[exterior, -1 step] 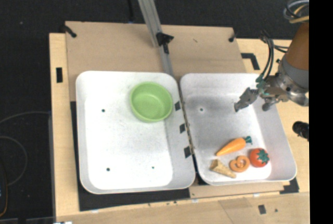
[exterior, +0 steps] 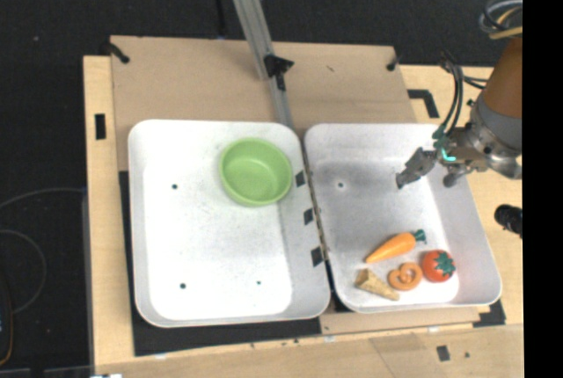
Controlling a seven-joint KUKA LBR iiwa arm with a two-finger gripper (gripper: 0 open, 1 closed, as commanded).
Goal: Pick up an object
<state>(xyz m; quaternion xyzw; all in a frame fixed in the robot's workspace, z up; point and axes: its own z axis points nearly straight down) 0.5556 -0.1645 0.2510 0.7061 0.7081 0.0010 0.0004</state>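
A dark floor surrounds a pale wooden bench (exterior: pixel 246 77) that fills most of the frame, with two shallow white bins set side by side on it. The left white bin (exterior: pixel 176 262) sits in the centre-left of the frame and holds a round light-green plastic bowl (exterior: pixel 256 172) near its upper right corner, upright with its opening facing up. A slim grey metal post (exterior: pixel 251 11) slants down from the top centre of the frame toward the seam between the bins. The right white bin (exterior: pixel 369 165) lies in the centre-right, and the toy foods are gathered in its lower right corner: a tan wedge-shaped piece (exterior: pixel 375 283) at the left, a small orange ring-shaped piece (exterior: pixel 405 277) just beside it, an orange toy carrot with a green top (exterior: pixel 394 246) lying tilted above those two, and a red toy tomato with a green stem (exterior: pixel 437 266) furthest right. The grey two-finger gripper (exterior: pixel 428 167) hangs over the upper right part of this bin, well apart from the foods, its fingers spread apart with nothing between them. The arm's orange band (exterior: pixel 505 86) shows at the right edge.
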